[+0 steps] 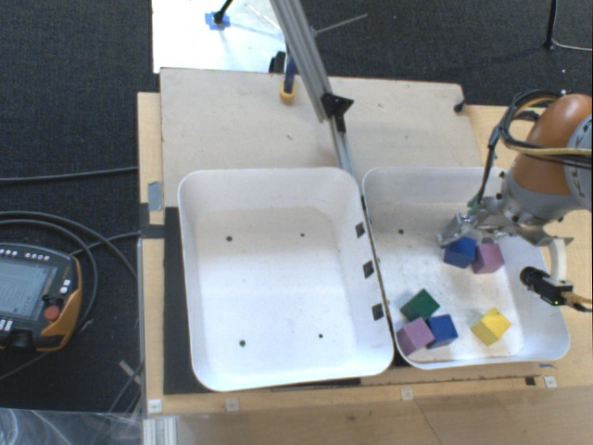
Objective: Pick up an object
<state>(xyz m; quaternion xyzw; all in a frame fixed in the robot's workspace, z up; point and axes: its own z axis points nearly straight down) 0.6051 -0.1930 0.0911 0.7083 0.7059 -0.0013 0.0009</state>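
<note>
Left bin (278, 276) sat bare; right bin (408, 202) held all the blocks. Arm (556, 156) reached in from right, gripper (460, 235) low over a blue cube (460, 253) w/ a purple cube (488, 258) touching its right side, mid-bin. Can't tell if gripper was open or closed. Near edge: green cube (422, 304), purple, blue, yellow. Judged best approach: centre on blue cube, descend straight, avoid nudging purple neighbour, close fully before lifting.

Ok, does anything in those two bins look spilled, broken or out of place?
Nothing stands out. Six small blocks lie loose in the right bin; the gripper sits low by the blue block and purple block.
</note>
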